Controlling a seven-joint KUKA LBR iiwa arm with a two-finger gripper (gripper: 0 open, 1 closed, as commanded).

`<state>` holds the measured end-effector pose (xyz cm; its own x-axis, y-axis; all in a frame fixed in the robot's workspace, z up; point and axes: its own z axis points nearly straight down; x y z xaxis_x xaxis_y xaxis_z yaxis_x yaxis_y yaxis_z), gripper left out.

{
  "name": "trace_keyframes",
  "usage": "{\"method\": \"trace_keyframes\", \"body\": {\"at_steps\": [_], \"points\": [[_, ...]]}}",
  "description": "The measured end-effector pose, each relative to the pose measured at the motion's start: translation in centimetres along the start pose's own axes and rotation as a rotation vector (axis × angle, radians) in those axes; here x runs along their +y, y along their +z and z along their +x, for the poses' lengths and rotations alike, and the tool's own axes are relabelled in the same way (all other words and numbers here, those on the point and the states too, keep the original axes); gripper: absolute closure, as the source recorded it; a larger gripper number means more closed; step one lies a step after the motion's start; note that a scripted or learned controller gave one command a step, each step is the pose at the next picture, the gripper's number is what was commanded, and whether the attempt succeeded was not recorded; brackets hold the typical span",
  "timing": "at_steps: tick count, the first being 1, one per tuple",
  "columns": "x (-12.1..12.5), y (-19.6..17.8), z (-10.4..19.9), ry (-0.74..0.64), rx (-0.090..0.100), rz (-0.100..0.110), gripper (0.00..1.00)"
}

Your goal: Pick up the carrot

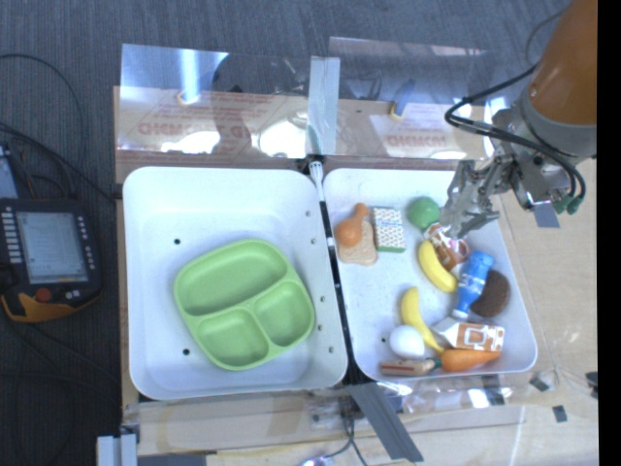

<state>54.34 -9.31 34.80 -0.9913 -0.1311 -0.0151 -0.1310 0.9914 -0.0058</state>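
Note:
The carrot (469, 359) is orange and lies flat at the front right corner of the right bin (388, 275), against a small carton. My gripper (458, 223) hangs over the back right part of that bin, well behind the carrot. It is open, its fingers spread above a red and white item (450, 249) beside a banana (435, 265). Nothing is held between the fingers.
The right bin is crowded: a green ball (423, 211), a blue bottle (473, 282), a brown ball (493, 294), a second banana (415, 313), a white egg (407, 341), and a checked box (389, 229). The left bin holds a green divided plate (245, 302).

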Motion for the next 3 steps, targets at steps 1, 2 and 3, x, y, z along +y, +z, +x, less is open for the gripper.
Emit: {"method": "trace_keyframes", "body": {"at_steps": [1, 2, 3], "points": [[4.6, 9.1, 3.4, 0.275, 0.017, -0.005, 1.00], [6.1, 15.2, 0.2, 0.034, 0.017, -0.006, 1.00], [2.4, -1.4, -2.4, -0.051, 0.000, -0.002, 1.00]]}}
